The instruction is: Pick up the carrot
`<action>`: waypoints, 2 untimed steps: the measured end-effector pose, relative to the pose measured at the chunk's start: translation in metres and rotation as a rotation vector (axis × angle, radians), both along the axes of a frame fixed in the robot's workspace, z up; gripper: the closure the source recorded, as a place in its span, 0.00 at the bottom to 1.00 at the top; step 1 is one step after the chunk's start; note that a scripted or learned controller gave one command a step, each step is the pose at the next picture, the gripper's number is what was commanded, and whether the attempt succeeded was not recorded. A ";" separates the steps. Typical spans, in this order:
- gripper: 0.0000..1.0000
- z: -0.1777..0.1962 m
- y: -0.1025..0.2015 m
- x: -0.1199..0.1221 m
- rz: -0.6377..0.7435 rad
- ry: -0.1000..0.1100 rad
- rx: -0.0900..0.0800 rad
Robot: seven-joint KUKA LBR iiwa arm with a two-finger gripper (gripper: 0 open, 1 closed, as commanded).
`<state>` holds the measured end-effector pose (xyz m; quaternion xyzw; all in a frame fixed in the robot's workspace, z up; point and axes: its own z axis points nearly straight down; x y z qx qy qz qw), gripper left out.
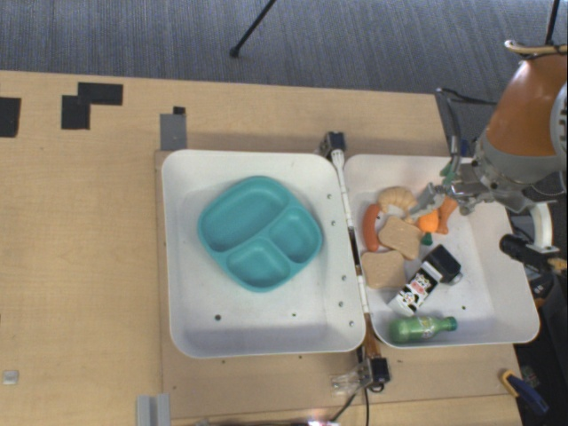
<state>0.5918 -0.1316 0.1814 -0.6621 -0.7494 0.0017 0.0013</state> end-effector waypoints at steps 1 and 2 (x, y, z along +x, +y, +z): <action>0.00 -0.094 -0.050 0.022 -0.086 -0.015 -0.001; 1.00 -0.082 -0.046 0.025 -0.078 -0.019 -0.001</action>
